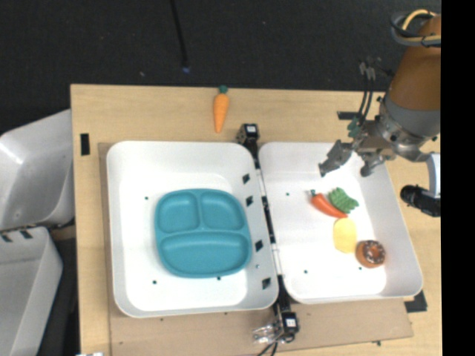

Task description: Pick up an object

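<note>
In the right bin (297, 273) lie a red-orange pepper with a green top (332, 202), a yellow piece (344, 236) and a brown doughnut (369, 253), grouped near the bin's right side. My gripper (347, 162) hangs above the bin's far right part, up and slightly right of the pepper. Its two fingers are spread apart with nothing between them. The grey arm with its orange band (412, 80) comes in from the upper right.
The left bin (133, 288) holds a blue divided plate (202, 232). An orange toy carrot (220, 110) lies on the wooden bench beyond the bins. A small black clamp (247, 133) sits at the bins' far joint.
</note>
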Robot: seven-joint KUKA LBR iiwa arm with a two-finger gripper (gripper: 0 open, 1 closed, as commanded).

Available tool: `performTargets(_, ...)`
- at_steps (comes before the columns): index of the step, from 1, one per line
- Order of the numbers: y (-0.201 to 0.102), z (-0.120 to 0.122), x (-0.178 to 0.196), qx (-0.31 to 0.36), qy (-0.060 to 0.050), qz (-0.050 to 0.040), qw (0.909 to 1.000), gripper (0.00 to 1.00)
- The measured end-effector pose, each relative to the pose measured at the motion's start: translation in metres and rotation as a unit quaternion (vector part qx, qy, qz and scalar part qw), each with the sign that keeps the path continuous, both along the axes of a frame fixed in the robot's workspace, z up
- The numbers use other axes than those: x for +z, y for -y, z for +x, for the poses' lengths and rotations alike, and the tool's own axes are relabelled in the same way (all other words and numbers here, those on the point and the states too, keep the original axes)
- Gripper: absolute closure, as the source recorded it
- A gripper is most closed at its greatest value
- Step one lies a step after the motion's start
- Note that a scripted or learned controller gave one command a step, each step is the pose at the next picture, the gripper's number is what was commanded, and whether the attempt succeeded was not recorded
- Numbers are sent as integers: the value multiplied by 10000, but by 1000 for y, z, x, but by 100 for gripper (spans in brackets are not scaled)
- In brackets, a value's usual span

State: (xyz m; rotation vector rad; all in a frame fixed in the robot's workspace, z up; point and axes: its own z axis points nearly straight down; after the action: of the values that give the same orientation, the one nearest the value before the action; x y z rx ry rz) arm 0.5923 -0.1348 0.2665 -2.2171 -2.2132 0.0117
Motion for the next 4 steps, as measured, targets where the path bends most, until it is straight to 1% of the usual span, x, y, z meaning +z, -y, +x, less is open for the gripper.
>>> performTargets(1, 0, 2, 7, 16, 59, -9, 10000, 0)
performTargets(2, 9, 8, -45, 5, 43, -14, 10000, 0)
performTargets(3, 10, 10, -108, 0, 37, -11, 10000, 0)
performTargets(4, 11, 9, -161, -6, 40, -10, 10000, 0)
